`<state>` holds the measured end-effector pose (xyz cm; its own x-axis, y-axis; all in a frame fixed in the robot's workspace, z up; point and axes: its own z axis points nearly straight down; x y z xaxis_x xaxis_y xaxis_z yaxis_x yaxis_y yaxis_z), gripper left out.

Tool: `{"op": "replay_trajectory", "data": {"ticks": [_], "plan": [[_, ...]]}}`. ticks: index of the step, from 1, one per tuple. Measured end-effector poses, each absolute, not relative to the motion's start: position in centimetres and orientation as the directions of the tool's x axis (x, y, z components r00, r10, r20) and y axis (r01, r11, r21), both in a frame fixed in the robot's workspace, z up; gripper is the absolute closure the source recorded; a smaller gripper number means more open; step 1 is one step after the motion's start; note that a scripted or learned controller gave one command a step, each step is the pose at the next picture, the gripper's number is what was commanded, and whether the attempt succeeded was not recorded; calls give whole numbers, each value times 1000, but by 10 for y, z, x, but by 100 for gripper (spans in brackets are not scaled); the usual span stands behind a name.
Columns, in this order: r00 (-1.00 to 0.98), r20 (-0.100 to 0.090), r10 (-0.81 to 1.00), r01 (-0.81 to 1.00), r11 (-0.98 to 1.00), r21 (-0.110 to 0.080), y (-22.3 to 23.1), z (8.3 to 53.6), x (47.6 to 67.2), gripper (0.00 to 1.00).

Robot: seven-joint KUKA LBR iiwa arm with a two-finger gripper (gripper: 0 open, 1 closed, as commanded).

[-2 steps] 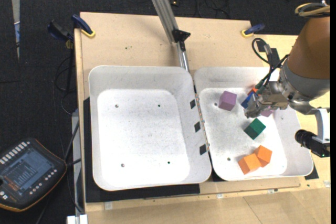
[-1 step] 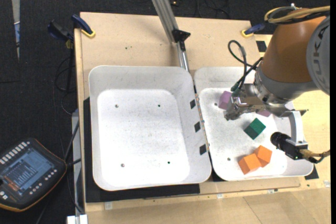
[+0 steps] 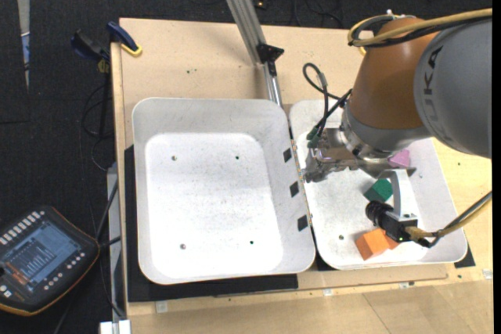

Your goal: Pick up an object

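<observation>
Single overhead view: the end effector (image 3: 317, 166) hangs low over the left margin of the right bin (image 3: 338, 215), centre-right of the frame; whether it is apart or together cannot be told, and nothing is seen clamped in it. The candidate objects, a green block (image 3: 382, 188), an orange block (image 3: 373, 245) and a pink piece (image 3: 401, 159) half hidden by the arm (image 3: 407, 82), lie to its right and lower right, clear of it. Risk: a descent here would probably meet bare bin floor or strike the rim shared with the left bin (image 3: 203, 192), yielding an empty grasp.
</observation>
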<state>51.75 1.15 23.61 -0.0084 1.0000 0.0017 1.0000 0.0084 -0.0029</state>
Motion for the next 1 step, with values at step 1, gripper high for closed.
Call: {"op": "replay_trajectory", "data": {"ticks": [1], "plan": [[-10,2,1000,1000,10,1,73,237,526,100]]}}
